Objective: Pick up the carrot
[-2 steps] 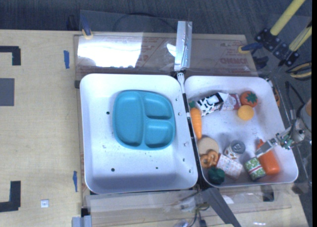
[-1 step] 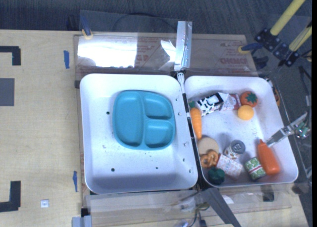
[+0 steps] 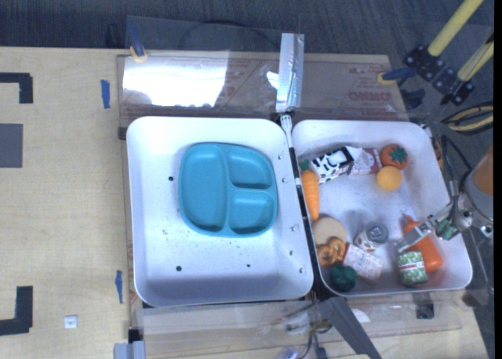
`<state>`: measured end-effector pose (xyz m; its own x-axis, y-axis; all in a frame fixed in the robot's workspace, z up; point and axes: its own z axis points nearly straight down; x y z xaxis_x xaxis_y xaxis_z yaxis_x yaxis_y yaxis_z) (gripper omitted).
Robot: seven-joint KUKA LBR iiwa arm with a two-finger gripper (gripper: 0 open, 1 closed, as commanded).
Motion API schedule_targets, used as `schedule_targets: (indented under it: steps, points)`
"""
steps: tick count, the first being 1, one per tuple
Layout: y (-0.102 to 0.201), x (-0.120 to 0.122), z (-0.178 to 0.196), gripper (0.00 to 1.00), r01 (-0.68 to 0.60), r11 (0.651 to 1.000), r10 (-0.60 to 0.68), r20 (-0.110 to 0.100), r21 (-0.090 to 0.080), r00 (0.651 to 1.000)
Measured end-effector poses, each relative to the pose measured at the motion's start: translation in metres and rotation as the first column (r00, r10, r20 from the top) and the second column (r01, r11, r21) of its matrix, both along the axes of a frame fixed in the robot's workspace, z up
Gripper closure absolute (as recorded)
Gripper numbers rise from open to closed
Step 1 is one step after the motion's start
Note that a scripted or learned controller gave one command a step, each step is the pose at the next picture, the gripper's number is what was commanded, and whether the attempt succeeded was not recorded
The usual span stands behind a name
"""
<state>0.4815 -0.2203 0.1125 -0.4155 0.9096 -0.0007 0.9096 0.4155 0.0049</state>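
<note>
Two white bins [image 3: 149,193] sit side by side on the surface. Left holds a blue divided plate [image 3: 227,189]. Carrot [image 3: 311,193] — orange, tapered, green-topped — lies along the right bin's left wall. Pincer [image 3: 430,230] hovers at right; grip state unclear.

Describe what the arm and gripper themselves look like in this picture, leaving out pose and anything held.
At the right edge, the arm appears as a rounded grey body with an orange-brown band. The gripper is slim, pale metallic grey, with small green-tinted parts near its base. It is too small and blurred to make out markings or cables on it.
</note>
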Motion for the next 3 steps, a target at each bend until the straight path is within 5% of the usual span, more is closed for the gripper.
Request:
schedule_targets:
  steps: [1,2,3]
  points:
    - [0.008,0.003,-0.023,0.00,0.222,0.975,-0.221,-0.003,0.015,0.975]
    - [-0.003,-0.001,0.093,0.00,0.191,0.982,-0.191,0.000,-0.003,0.982]
    - [0.006,-0.001,-0.010,0.00,0.306,0.952,-0.306,-0.014,0.011,0.952]
